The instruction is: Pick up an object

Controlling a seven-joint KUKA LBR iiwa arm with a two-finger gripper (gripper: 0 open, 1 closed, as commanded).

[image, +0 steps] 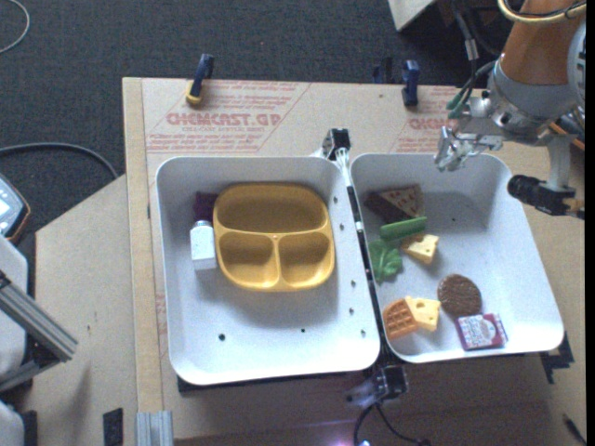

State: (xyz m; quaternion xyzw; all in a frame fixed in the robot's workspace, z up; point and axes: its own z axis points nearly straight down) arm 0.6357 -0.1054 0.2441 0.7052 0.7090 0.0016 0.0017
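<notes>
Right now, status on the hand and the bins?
Hand above right bin's far edge, nothing seen in it. Toy food untouched below. Yellow tray in left bin.

Single fixed camera above, slanted down, both bins (177, 277) framed

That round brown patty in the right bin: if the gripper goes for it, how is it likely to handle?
The brown patty lies flat on the right bin floor, so it probably won't roll or tip. It looks thin, so the fingers may struggle to get under its edge. It looks like moulded toy food, likely stiff and light. The gripper hangs above the bin's far rim.
</notes>
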